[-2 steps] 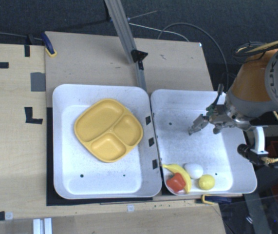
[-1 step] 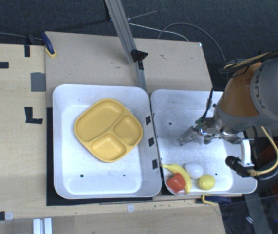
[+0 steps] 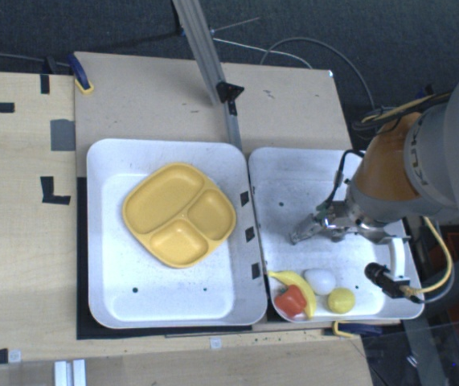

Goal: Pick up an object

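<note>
Gripper (image 3: 300, 236) is hanging low over bare floor of the right bin (image 3: 293, 175), holding nothing; can't tell how wide it's open. Targets are sitting in that bin's near corner: banana (image 3: 301, 285), red piece (image 3: 291, 300), white ball (image 3: 321, 280), yellow ball (image 3: 341, 300). Best bet is going for the yellow ball, slightly apart, descending straight, closing centered.

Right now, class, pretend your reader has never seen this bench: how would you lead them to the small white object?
Find the right bin, the one the arm reaches into. Along its near edge lies a small cluster; the white egg-shaped object sits in the middle, between the banana with the red object and the yellow ball. It alone is white.
</note>
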Controlling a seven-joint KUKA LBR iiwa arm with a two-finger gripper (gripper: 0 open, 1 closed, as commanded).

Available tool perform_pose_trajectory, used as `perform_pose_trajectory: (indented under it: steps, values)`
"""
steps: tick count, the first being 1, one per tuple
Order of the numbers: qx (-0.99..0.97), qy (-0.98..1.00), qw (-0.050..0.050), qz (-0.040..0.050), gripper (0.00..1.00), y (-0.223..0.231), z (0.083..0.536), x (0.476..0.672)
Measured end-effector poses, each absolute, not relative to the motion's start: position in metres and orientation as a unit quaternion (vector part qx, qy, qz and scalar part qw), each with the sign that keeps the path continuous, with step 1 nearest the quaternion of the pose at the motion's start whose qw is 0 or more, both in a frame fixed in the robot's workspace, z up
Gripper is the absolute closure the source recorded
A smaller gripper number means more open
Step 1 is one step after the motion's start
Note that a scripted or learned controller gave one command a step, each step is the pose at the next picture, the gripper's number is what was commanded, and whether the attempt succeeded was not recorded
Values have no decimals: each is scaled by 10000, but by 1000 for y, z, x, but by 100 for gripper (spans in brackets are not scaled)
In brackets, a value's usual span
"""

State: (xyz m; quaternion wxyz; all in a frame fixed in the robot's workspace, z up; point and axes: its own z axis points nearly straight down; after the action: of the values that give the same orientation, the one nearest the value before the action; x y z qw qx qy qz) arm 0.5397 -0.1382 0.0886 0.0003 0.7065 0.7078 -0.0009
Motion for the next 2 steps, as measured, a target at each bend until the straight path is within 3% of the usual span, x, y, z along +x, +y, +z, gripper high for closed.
perform_pose_trajectory:
  steps: [1,2]
  values:
    - [7063,7080,-2,-4,100,-137,99,540]
    - [7067,7076,16,7,100,-142,156,549]
